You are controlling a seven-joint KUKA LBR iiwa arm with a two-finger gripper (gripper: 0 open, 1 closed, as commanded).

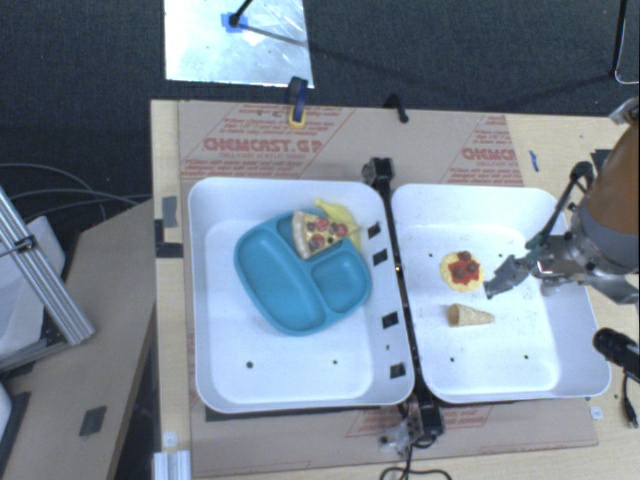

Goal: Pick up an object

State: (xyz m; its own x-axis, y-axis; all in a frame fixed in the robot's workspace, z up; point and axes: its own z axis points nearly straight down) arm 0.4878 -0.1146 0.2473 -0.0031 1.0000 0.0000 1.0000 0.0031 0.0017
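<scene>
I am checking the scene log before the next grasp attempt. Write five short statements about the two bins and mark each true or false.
1. The blue divided plate lies in the left bin. True.
2. A toy pizza slice rests on the plate's far edge. True.
3. The round toy pizza is in the left bin. False: it lies in the right bin.
4. The gripper holds the tan wedge. False: the wedge lies on the bin floor, apart from the gripper.
5. The gripper hovers over the left bin. False: it is over the right bin, beside the round pizza.

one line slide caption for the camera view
Gripper over the right bin near two toy foods; blue tray in the left bin.
</scene>
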